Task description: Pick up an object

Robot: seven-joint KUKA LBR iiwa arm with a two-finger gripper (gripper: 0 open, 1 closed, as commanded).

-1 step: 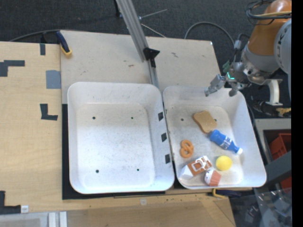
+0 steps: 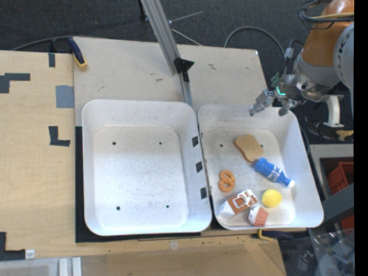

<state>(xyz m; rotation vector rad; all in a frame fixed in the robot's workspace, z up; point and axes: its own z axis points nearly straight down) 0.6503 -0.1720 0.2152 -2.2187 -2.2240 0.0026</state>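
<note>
Tool (image 2: 269,104) above far rim of right bin (image 2: 305,154), two fingers spread apart, nothing between them. Objects well apart from it, clustered toward bin's near end: tan bread slice (image 2: 249,147), flat, soft-looking; blue bottle (image 2: 272,172), smooth plastic, lying on side; orange pretzel (image 2: 226,180), looped; yellow ball (image 2: 272,198), round; orange-white box (image 2: 242,201). Risk: ball or bottle rolls from closing fingers; near-end cluster tight, fingers may nudge neighbours. Left bin (image 2: 92,154) white, shallow, speckled. Bench (image 2: 34,125) pale wood.

a robotics lab: taped plywood bench (image 2: 34,154), white bins (image 2: 138,165), loose cables (image 2: 247,36).
</note>
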